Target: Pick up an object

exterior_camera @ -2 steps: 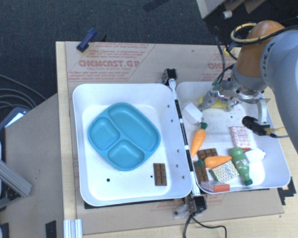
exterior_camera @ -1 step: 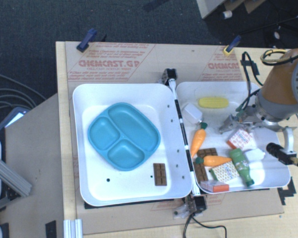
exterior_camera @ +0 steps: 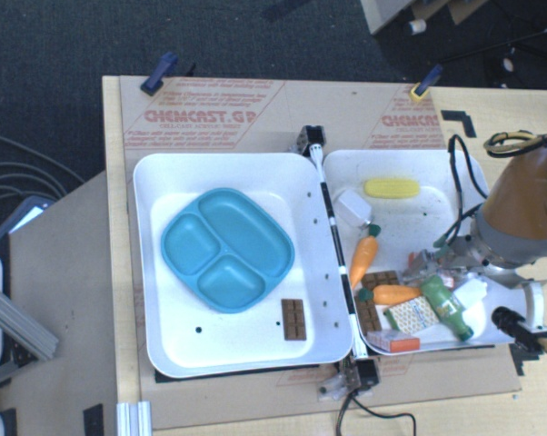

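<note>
Bright, even overhead light; the white bins [exterior_camera: 164, 243] glare slightly and shadows are soft. Focus is fair, with mild softness throughout and a dim floor [exterior_camera: 74, 25] far off.

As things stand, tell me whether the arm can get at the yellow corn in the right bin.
Probably yes. The yellow corn lies alone near the right bin's far wall, nothing on it, and the arm is close beside it.
</note>
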Motion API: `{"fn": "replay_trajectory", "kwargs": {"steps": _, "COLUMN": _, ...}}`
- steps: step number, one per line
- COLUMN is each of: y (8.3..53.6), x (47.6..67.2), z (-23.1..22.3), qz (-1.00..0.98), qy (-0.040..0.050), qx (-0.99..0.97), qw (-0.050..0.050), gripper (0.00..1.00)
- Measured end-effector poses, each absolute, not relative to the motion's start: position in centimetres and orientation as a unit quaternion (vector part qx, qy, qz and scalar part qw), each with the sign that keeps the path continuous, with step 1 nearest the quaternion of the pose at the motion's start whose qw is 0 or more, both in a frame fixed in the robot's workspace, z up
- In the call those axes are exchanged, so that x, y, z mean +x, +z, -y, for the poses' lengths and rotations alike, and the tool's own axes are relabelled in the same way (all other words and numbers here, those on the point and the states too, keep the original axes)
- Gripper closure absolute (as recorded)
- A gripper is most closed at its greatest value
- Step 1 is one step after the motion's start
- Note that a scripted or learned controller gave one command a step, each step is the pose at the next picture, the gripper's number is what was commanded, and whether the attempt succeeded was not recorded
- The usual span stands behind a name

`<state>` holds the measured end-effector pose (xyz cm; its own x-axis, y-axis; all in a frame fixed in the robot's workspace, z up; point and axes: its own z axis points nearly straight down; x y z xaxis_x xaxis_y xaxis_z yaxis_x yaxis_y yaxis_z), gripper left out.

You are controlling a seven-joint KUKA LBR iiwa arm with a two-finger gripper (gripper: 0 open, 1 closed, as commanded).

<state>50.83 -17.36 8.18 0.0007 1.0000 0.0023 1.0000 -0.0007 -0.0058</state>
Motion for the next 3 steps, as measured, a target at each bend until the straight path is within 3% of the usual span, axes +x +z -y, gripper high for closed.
{"fn": "replay_trajectory", "kwargs": {"steps": 1, "y": 9.0, "x": 50.9, "z": 17.4, "qz": 0.707, "qy": 0.0014, "qx": -0.708, "qw": 0.003, "gripper": 1.0}}
{"fn": "replay_trajectory", "kwargs": {"steps": 2, "y": 16.1, "x": 52.9, "z": 12.3, "qz": 0.708, "qy": 0.001, "qx": -0.707, "qw": 0.002, "gripper": 1.0}}
{"fn": "replay_trajectory", "kwargs": {"steps": 3, "y": 17.8, "x": 57.7, "z": 13.0, "qz": 0.707, "qy": 0.001, "qx": -0.707, "qw": 0.001, "gripper": 1.0}}
